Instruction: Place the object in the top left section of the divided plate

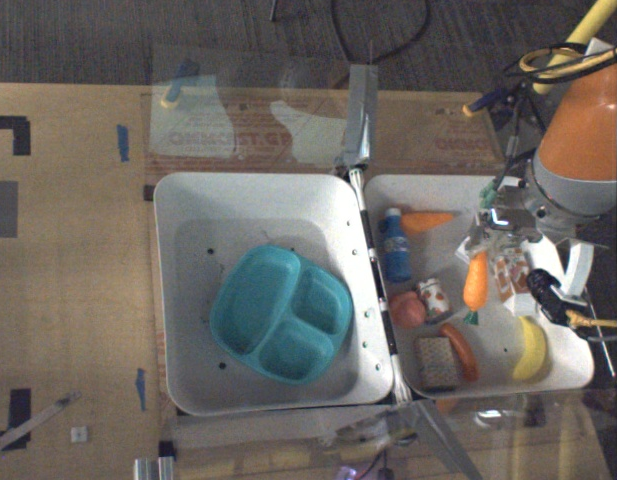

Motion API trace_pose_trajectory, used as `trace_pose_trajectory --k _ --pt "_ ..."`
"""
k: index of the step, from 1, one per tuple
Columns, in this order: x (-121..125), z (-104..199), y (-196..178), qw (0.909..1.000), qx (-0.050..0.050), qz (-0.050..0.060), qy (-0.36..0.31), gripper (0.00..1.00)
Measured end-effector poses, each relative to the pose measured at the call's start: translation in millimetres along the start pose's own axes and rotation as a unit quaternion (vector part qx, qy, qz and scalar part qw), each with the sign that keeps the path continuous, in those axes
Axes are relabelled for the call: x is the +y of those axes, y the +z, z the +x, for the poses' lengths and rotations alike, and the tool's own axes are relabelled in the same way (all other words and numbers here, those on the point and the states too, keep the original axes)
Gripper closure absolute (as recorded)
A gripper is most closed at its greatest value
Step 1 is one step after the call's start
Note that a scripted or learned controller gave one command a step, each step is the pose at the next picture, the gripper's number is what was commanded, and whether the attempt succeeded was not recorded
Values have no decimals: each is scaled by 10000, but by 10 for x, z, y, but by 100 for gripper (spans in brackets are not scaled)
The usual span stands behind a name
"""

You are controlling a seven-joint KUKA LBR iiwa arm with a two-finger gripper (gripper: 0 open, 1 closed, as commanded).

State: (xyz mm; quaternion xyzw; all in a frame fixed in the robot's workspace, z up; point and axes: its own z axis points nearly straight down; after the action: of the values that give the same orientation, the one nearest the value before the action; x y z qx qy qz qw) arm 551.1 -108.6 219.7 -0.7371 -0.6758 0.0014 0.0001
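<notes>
A teal divided plate (281, 313) lies tilted in the left bin (178, 268), with one long section on its left and two smaller ones on its right. My gripper (480, 248) hangs over the right bin (573, 368), below the orange-banded wrist. It is shut on the top end of an orange carrot (475, 283), which hangs upright with its green stub pointing down. The carrot is well to the right of the plate, across the wall between the bins.
The right bin also holds a blue bottle (393, 248), an orange wedge (426, 222), a small can (434, 296), a red ball (408, 311), a sausage (460, 350), a brown slice (438, 363), a yellow fruit (530, 348) and a printed packet (510, 268).
</notes>
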Motion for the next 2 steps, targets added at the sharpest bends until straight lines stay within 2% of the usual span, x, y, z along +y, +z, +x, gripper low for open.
trace_pose_trajectory --k 1,2 --pt "-215 674 171 9943 12 6 -1066 100" --pt "-241 1320 353 9882 8 -8 -1533 100"
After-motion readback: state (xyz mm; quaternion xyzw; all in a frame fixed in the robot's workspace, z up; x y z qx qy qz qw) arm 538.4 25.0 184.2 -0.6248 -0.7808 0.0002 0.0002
